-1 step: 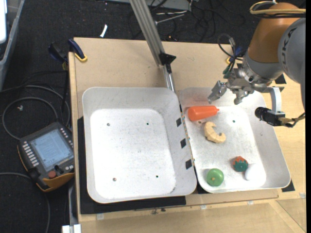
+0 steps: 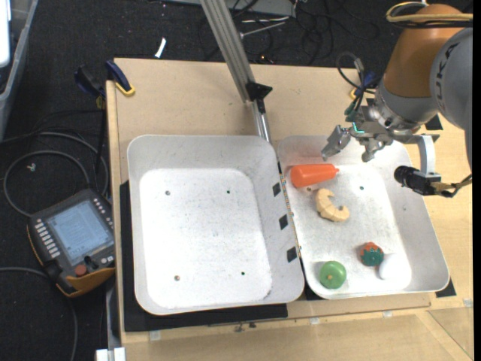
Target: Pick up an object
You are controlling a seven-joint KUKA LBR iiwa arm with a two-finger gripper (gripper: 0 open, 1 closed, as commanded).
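Note:
The right bin [image 2: 402,224] holds an orange carrot-shaped piece [image 2: 313,174] at its upper left, a tan curved piece [image 2: 331,205] just below it, a green round fruit [image 2: 332,274] near the front edge and a small green-and-red toy [image 2: 370,254] to the right. My gripper [image 2: 352,147] hangs over the bin's far edge, up and to the right of the carrot. Its fingers [image 2: 334,143] stand spread apart with nothing between them, so it is open.
The left bin [image 2: 150,164] lies beside the right one. A slanted metal pole [image 2: 229,36] runs down to the bins' shared far corner. A teach pendant [image 2: 71,235] lies on the floor at left. Cables trail behind the bench.

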